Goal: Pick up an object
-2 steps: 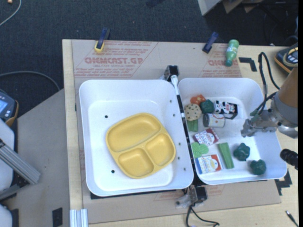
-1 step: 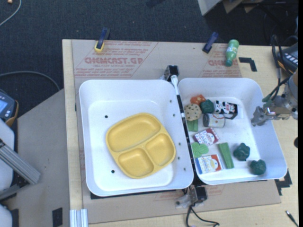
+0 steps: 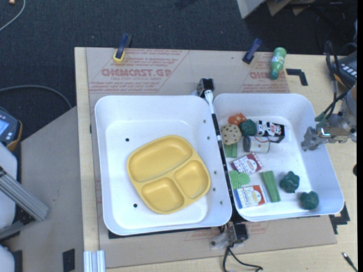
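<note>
1. Left bin (image 3: 108, 118): white, shallow, it touches the right bin along the middle seam. A yellow tray (image 3: 168, 173) w/ three compartments lies in it, turned at a slant, approx. at the bin centre.
2. Right bin (image 3: 306, 109): this is the landmark for all the rest. The small things lie mostly in its left half and along its near edge.
3. At the bin's left wall, far part: an orange piece (image 3: 236, 119), a round tan cookie (image 3: 230, 134) just below it, a dark green lump (image 3: 248, 127) touching beside.
4. A black-and-white toy (image 3: 270, 130) lies right of the lump, near the bin centre, far side.
5. Mid-left of the bin: a red-white packet (image 3: 247, 164); below it a light green piece (image 3: 239, 179) at the left wall.
6. Near edge of the bin: a small carton w/ a picture (image 3: 250, 196), and a green bar (image 3: 270, 186) just beside it on the right.
7. Right-near part of the bin: two dark green broccoli-like pieces, one (image 3: 290, 181) nearer the centre, other (image 3: 309, 199) at the near right corner. They are apart from each other.
8. Gripper (image 3: 313, 139): it hangs over the bin's right rim, approx. mid-length, reaching from the right. Nothing is seen between the fingers; if they are spread or pressed together, I cannot tell.
9. Beyond the bin's far right corner, on the bench board, a green bottle (image 3: 277, 62) lies.
</note>
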Motion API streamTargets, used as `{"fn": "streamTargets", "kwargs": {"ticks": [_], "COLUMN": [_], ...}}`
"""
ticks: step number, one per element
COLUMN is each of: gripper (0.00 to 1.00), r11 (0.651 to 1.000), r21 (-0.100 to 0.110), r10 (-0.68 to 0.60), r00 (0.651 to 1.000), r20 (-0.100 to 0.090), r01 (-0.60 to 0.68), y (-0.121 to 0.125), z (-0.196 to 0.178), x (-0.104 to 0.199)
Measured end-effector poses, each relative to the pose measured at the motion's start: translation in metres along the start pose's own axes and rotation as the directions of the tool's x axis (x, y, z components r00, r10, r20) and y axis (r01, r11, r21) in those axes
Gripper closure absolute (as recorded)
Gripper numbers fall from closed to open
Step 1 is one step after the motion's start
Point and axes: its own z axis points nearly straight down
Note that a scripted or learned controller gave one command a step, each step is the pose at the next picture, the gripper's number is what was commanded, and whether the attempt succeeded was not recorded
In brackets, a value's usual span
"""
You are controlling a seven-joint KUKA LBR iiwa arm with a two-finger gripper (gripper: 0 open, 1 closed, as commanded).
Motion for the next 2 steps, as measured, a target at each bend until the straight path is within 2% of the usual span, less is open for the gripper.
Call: {"fn": "streamTargets", "kwargs": {"ticks": [1,2], "gripper": [1.0,1.0], "r11": [1.0,1.0], "r21": [0.002,0.0], "r10": [-0.004,-0.004], "r00": [1.0,1.0], "r20": [-0.003,-0.001], "r01": [0.004,0.004], "y": [0.014,0.041], "z": [0.002,0.011], "x": [0.045,0.094]}}
